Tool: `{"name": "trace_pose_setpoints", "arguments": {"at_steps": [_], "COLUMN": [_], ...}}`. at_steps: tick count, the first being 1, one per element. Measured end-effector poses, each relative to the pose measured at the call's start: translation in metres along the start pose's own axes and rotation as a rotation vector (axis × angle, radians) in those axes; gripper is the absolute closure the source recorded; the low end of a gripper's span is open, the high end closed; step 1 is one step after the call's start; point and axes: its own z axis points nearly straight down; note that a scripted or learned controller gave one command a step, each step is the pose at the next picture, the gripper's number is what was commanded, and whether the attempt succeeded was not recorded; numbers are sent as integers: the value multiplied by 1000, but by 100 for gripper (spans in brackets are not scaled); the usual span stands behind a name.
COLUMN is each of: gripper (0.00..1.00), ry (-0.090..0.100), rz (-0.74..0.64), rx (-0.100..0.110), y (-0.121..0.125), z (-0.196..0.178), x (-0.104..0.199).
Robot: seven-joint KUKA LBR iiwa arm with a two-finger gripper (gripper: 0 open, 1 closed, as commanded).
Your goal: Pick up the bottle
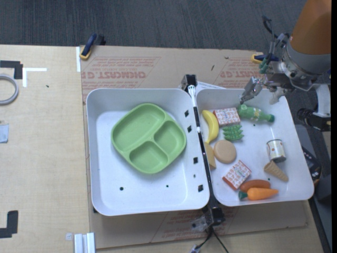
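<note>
**Bottle lies waiting, gripper just above it**

Now the green bottle (255, 114) lies on its side near the back of the right bin (297, 152), its body toward the bin's middle and its narrow end pointing at the right wall. The gripper (251, 90) hangs just beside its thicker end, up by the bin's back rim; nothing sits between its fingers, and I cannot tell from here whether they are spread or pressed together.

What worries me is the crowding. A small red-and-white box (227, 116) touches the bottle's left end, with a green vegetable (234, 133) just below and a banana (210, 126) beyond that. A finger coming down on that side could land on the box, and a round bottle on its side might well roll away from a poor pinch.

Toward the right wall there is bare white floor, with a small can (276, 150) well below. The back rim is close, leaving little room behind.
</note>
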Motion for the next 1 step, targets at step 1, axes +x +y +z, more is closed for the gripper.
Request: {"name": "trace_pose_setpoints", "arguments": {"at_steps": [1], "gripper": [100], "ry": [-1], "rz": [-1], "rx": [0], "y": [1], "z": [-10], "x": [0]}}
